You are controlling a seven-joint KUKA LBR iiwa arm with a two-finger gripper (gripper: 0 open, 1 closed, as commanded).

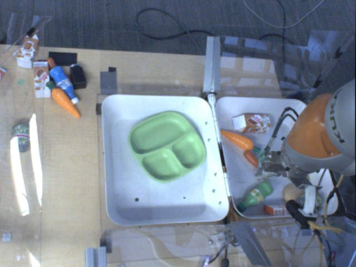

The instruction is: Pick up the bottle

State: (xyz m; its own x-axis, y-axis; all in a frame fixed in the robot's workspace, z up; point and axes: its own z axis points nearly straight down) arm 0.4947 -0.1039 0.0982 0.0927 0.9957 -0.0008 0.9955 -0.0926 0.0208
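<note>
The green bottle lies on its side in the right bin, near that bin's front edge, its dark cap end pointing toward the front-left corner. Just behind and above the bottle hangs the gripper, carried by the grey arm with its orange band; whether it is open or closed cannot be told, and nothing can be seen held in it.

Behind the bottle, an orange carrot lies close to the bin's left wall, with a second, smaller orange piece between it and the gripper. Farther back from the bottle sits a small white and brown carton. A small red and white item rests at the front edge, just right of the bottle.

To the bottle's left, the left bin holds a green divided plate with 3 compartments. Well beyond that bin, on the wooden bench, lie another carrot, a blue bottle and 2 small cartons.
</note>
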